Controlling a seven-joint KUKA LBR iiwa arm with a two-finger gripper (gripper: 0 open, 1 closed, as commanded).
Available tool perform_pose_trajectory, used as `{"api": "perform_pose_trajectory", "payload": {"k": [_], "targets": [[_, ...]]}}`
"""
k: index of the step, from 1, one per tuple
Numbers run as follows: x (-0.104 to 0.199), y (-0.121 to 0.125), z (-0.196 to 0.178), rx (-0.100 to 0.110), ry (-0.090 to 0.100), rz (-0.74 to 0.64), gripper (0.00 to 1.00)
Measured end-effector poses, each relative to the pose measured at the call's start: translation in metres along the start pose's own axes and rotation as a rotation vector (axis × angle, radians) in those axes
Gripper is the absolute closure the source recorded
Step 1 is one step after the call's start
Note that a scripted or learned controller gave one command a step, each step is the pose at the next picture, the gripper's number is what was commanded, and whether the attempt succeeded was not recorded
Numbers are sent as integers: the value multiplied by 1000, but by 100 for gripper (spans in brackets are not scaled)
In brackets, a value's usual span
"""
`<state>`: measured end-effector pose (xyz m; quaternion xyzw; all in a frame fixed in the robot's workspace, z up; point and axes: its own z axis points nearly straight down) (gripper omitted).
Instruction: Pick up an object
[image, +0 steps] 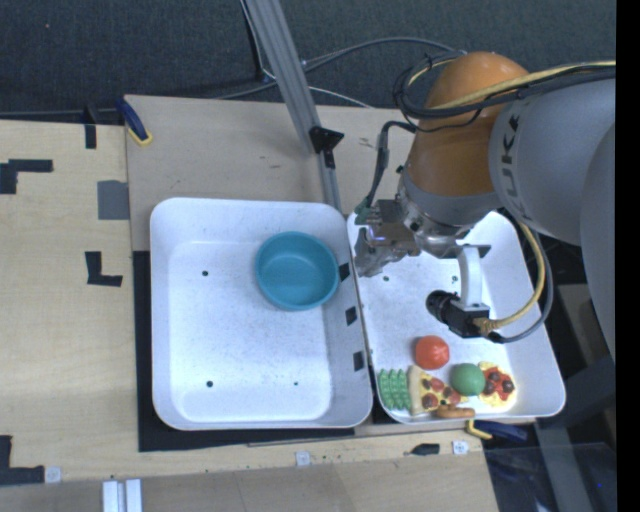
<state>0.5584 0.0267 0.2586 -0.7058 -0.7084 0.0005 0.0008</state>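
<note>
A blue bowl (296, 270) sits upright in the left bin (200, 340), near its back right corner. In the front of the right bin (530, 300) lie a red ball (432, 352), a green ball (466, 379), a green ridged toy (394, 387) and a flat yellow toy with red spots (497, 383). My gripper (370, 250) hangs under the orange-banded wrist (465, 120) over the back left part of the right bin, close to the wall between the two bins. It is to the right of the bowl and well behind the small toys. Nothing shows in its grasp.
A grey metal pole (300, 100) slants down from the back to the bins' shared back corner. Black cables (500, 325) loop from the wrist over the right bin. Black tape marks lie on the bench (60, 300) at the left.
</note>
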Motion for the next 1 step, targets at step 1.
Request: {"api": "perform_pose_trajectory", "payload": {"k": [1], "targets": [[48, -17, 19, 1, 0, -1, 100]]}}
